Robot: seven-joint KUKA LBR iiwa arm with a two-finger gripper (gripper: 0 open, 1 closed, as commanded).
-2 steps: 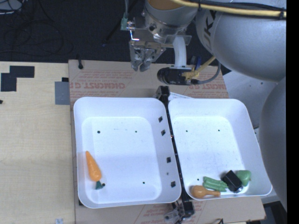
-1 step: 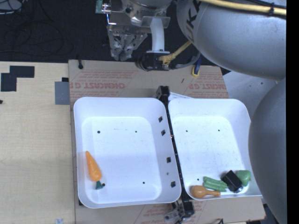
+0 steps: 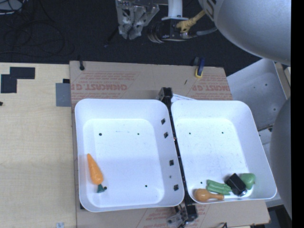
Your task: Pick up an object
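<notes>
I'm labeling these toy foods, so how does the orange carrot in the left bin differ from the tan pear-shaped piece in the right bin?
The carrot is bright orange; the pear-shaped piece is duller tan-orange. The carrot lies alone, running near and far by the left wall; the pear-shaped piece lies sideways at the near wall, beside green pieces and a black block. Both are small toy foods lying flat.

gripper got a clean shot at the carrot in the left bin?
Probably yes. The carrot lies alone near the left bin's left wall, nothing on or beside it. The gripper is up beyond the bins; that close wall may crowd one finger.
</notes>
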